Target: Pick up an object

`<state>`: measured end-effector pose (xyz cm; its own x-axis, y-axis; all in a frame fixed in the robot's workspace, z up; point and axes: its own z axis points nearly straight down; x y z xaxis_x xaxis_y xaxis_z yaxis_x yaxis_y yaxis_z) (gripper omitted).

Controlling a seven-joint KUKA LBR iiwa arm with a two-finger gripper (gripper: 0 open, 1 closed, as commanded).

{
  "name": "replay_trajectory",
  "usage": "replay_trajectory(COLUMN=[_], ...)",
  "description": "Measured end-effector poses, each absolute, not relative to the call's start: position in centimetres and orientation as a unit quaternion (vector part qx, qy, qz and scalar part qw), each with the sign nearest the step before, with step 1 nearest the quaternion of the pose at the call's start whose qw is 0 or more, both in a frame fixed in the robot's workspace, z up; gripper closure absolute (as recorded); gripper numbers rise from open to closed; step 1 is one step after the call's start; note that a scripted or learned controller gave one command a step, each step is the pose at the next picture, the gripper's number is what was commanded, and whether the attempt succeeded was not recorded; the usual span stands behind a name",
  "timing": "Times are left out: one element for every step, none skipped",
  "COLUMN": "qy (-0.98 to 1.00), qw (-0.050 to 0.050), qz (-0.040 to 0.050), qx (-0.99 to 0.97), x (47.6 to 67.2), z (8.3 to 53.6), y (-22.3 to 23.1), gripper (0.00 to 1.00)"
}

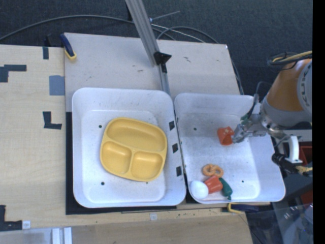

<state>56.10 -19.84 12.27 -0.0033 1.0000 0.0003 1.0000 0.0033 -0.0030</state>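
Orange-red, the small blocky toy [225, 135] sits in the right bin [264, 187] touching the left side of the gripper [240, 133], whose finger state I cannot tell.
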Motion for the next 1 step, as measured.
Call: replay_trajectory(qy=[-0.708], qw=[-0.003], qz=[-0.0012], qx=[-0.706], x=[56.13], z=[18.63], y=[-19.77], gripper=[1.0])
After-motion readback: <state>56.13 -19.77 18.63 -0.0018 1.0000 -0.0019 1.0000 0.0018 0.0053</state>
